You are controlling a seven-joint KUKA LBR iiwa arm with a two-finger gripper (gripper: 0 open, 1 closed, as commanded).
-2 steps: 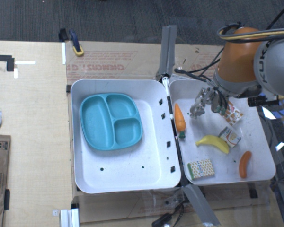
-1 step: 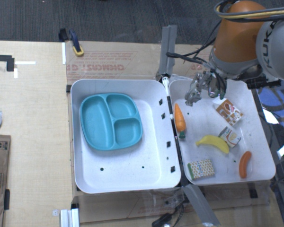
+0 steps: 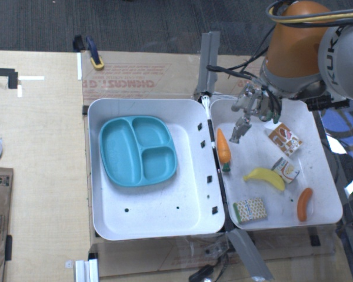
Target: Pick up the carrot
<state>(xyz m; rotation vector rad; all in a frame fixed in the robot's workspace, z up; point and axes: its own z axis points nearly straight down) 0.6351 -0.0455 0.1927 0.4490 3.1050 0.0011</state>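
The carrot (image 3: 223, 148) lies in the right bin (image 3: 326, 210) against its left wall, long axis along that wall, leafy end toward the front edge, just left of and below the open, empty gripper (image 3: 242, 120).

The arm (image 3: 300, 40) reaches in from the right, pincer (image 3: 242, 128) angled downward.

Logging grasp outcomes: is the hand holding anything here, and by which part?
Nothing is held. The hand hangs above the right bin, and the carrot lies apart beside it.
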